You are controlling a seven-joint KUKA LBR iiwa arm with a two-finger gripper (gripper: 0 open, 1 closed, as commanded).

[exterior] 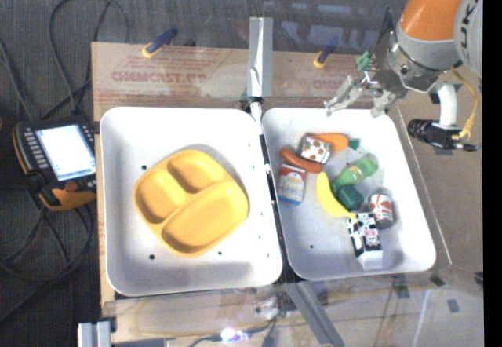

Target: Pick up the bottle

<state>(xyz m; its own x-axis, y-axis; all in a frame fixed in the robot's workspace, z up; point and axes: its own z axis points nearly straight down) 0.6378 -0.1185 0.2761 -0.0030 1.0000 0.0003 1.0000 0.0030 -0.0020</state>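
A green bottle (355, 172) lies on its side in the right bin (408, 247), among toy food near the bin's middle. My gripper (359, 98) hangs above the bin's far edge, up and a little to the right of the bottle. Its two fingers are spread apart with nothing between them. One fingertip (336, 104) points left over the rim.
Around the bottle lie a carrot (337, 141), a sausage (301, 159), a banana (329, 196), a small carton (291, 184), a red can (382, 208) and a black-and-white carton (366, 237). The left bin (118, 259) holds a yellow divided plate (190, 200). A tablet (63, 151) sits at left.
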